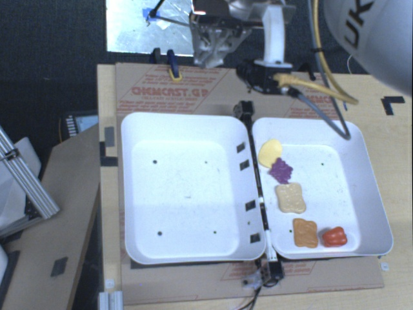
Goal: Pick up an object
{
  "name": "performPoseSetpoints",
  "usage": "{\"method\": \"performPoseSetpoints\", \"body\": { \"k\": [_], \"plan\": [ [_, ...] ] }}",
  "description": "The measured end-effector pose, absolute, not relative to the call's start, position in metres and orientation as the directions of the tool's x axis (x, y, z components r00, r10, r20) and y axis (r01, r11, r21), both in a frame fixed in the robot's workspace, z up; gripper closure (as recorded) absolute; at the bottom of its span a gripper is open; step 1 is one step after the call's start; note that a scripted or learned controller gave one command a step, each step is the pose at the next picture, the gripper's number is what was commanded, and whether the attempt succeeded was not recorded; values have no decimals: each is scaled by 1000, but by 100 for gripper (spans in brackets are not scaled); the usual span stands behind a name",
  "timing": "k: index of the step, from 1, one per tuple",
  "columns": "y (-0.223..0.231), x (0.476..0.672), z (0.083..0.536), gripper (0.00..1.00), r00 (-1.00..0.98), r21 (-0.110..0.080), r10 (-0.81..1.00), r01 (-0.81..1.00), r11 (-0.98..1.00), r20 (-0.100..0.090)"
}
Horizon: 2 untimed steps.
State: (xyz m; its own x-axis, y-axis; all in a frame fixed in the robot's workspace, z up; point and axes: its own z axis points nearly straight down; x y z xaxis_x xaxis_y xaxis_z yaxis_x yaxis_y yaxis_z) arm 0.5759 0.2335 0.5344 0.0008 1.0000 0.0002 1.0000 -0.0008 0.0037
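Toys are lying in the right bin (361, 166); gripper (211, 47) is hovering upper centre, its opening unclear — descending blindly risks missing.

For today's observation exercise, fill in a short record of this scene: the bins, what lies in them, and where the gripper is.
left bin: no items seen
right bin: five small items
items, far to near: yellow piece, purple piece, beige waffle, orange waffle, red piece
item layout: a loose row near the divider
gripper: raised beyond the bins, holding nothing visible
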Motion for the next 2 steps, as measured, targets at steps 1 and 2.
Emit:
{"method": "performPoseSetpoints", "body": {
  "k": [1,2],
  "plan": [
    [178,483,537,100,1,3,1000,1000,-1,3],
    [231,539,534,100,-6,2,1000,1000,6,1]
  ]
}}
